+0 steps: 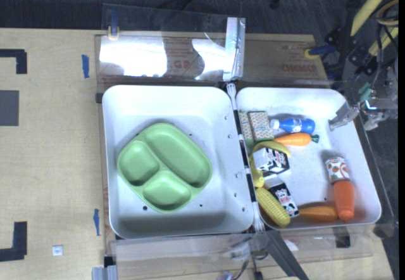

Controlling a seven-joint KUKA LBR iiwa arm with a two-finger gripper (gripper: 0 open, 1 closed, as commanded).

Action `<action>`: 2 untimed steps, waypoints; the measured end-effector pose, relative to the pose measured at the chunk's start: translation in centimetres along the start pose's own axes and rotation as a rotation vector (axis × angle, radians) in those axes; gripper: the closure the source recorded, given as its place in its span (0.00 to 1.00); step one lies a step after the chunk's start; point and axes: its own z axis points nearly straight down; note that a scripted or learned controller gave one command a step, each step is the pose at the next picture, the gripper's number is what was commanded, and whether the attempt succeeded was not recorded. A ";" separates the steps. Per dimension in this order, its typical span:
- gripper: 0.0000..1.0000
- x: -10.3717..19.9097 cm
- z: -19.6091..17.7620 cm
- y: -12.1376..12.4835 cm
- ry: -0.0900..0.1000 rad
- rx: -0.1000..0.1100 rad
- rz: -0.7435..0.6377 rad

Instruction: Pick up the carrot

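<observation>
Carrot (294, 140) lies centre-right in frame; we judge it light, stiff, slick (grip mid-body). Gripper (342, 119) state: cannot tell.

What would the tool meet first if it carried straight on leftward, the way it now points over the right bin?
Probably the carrot. The tool points left into the right bin, and the carrot's green end lies nearest that line, beside the blue bottle; height is unclear.

Orange carrot (293, 140) flat, right bin (329, 98)
</observation>
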 end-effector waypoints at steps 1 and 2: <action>0.00 2.9 11.6 3.6 -0.001 -0.001 -0.120; 1.00 2.8 10.6 3.7 -0.002 -0.005 -0.117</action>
